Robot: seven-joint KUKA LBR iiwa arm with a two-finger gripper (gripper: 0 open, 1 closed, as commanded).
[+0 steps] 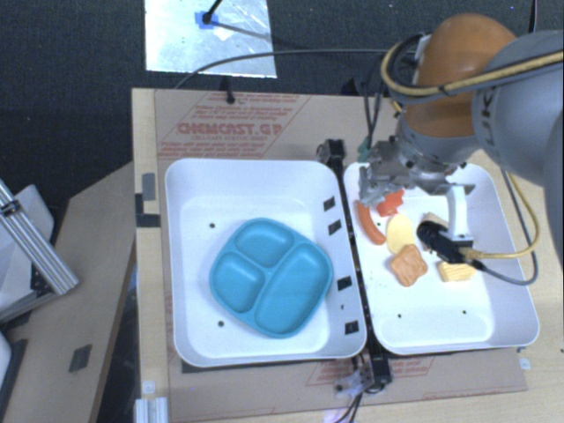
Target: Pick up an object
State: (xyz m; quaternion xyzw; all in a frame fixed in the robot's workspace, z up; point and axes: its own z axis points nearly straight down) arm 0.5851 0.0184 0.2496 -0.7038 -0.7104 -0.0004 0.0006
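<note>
Objects sit clustered just below the claw (385,186): a red piece (390,203) touching it, an orange sausage (370,221) beside. Whether it grips anything, I cannot tell.

Arm over the right bin, blue tray in the left

The gripper (385,188) hangs low at the back of the right bin (441,329), just above a red piece (390,203) and an orange sausage-shaped piece (370,223). Nearby lie a pale yellow piece (400,232), a tan toast-like piece (408,265) and a yellow wedge (456,272). A blue divided tray (270,276) sits in the left bin (198,192).
</note>
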